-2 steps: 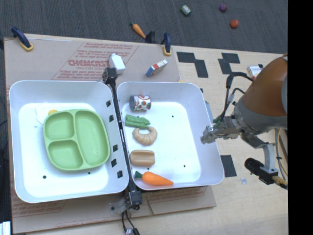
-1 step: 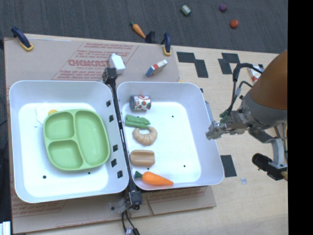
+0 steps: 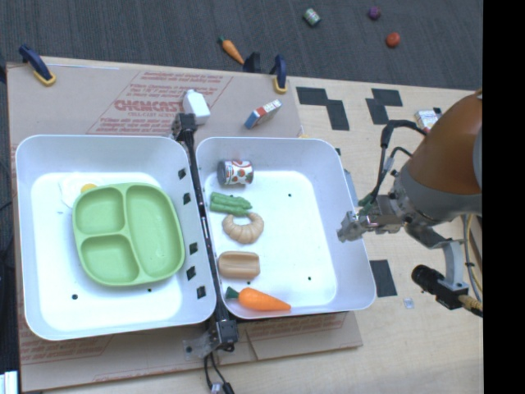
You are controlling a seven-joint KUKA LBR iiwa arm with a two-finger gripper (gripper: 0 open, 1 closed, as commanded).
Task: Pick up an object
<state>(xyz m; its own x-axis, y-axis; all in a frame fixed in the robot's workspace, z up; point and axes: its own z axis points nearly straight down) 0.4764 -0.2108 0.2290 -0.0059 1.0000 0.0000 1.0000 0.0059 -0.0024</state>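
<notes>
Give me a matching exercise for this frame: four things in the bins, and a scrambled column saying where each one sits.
Things:
1. green divided plate
2. can
3. carrot
4. gripper

Places:
A. near end of the right bin
B. at the right bin's right rim
C. left bin
D. far end of the right bin

Pairs: 1-C, 2-D, 3-A, 4-B

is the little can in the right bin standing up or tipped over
Tipped over. The can lies on its side near the right bin's far left corner, its round end facing left and its printed side wall showing.
</notes>
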